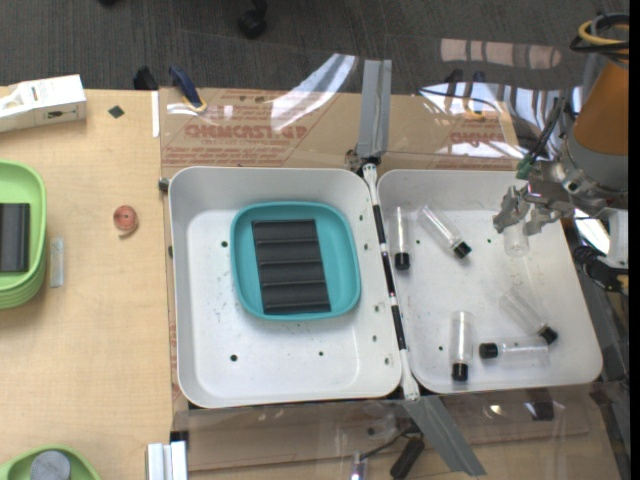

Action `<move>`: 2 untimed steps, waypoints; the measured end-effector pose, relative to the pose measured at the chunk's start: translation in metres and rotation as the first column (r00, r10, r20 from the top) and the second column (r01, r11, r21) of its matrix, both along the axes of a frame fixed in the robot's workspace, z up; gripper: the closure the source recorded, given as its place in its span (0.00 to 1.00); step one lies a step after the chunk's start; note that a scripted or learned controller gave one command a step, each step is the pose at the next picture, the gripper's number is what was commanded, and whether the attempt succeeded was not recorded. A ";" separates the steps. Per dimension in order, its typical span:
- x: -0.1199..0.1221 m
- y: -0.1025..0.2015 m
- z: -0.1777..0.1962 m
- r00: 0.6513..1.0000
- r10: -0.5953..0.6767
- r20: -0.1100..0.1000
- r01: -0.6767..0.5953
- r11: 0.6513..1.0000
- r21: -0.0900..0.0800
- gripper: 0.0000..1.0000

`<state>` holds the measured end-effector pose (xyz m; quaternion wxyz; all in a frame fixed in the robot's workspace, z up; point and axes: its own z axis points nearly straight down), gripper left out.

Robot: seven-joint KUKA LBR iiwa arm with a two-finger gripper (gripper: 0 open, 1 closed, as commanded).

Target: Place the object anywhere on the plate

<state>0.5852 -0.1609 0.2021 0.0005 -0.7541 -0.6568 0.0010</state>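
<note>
The gripper (pixel 523 220) hangs over the far right of the right bin (pixel 590 363), and I cannot tell what state it is in, though a clear tube (pixel 516 240) seems to sit just under it. The plate (pixel 345 288) lies well to its left. The slick tube could slip free on the carry.

the grey arm with its orange band (pixel 607 118) enters at the upper right edge and leans leftward. its metal two-finger gripper (pixel 522 220) hangs at the wrist's end, pointing down and left, with thin cables running alongside the wrist.
</note>
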 end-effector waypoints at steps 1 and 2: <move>0.000 0.000 0.000 1.000 0.000 0.000 0.000 1.000 0.000 0.00; -0.004 -0.015 0.016 1.000 -0.024 0.001 0.024 1.000 -0.001 0.00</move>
